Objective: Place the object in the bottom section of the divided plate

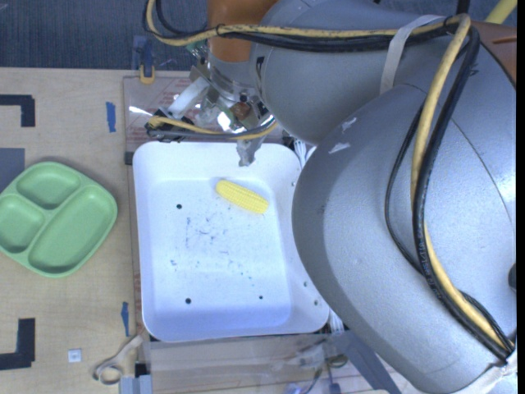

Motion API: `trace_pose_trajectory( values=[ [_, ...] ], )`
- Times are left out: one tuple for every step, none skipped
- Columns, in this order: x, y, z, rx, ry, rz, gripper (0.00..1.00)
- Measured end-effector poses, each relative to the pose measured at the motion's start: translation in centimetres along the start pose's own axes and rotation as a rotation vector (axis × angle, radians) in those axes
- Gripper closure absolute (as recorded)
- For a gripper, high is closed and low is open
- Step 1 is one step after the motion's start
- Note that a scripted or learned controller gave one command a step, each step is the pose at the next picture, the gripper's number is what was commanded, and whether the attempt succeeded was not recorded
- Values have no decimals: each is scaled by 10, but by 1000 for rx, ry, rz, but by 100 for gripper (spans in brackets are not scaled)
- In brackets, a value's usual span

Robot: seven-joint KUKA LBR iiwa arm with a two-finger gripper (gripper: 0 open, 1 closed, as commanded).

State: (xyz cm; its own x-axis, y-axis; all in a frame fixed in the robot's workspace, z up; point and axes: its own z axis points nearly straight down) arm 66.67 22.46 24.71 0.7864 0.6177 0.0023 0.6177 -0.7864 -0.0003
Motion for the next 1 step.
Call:
trace_pose_trajectory(
  values=[
    [0,0,0,0,0,0,0]
  ],
)
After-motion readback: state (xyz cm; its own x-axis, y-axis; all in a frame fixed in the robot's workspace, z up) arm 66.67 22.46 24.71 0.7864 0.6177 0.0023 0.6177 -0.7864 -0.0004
